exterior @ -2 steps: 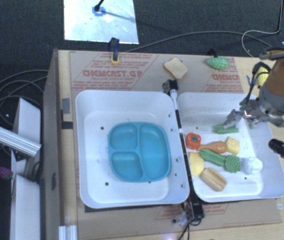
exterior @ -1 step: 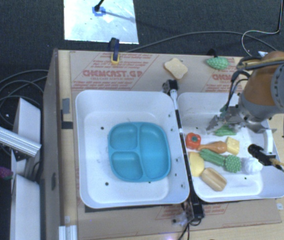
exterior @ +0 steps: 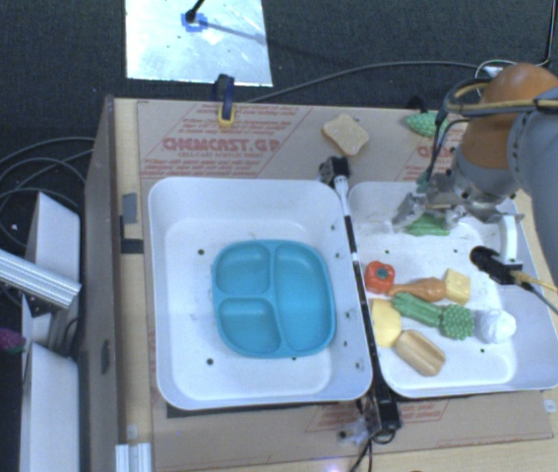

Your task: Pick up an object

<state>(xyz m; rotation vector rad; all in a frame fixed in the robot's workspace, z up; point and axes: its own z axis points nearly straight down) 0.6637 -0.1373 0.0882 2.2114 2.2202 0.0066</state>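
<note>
- Dark carpet surrounds a cardboard-covered table (exterior: 259,141) bearing two shallow white bins.
- Left white bin (exterior: 185,264): holds a blue, three-compartment plastic plate (exterior: 274,298).
- Right white bin (exterior: 534,357): holds toy foods, including a green leafy plastic piece (exterior: 426,227), red tomato (exterior: 379,276) and green corn-like cob (exterior: 431,315).
- Tool (exterior: 426,207), at the right bin's far end: opening cannot be judged; its tips sit directly over the green leafy piece.

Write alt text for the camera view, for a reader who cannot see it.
A grey robot arm reaches from the right into the right white bin, its gripper low over a green toy at the far end. Toy foods cluster nearer the front; the left bin holds a blue divided plate.
</note>
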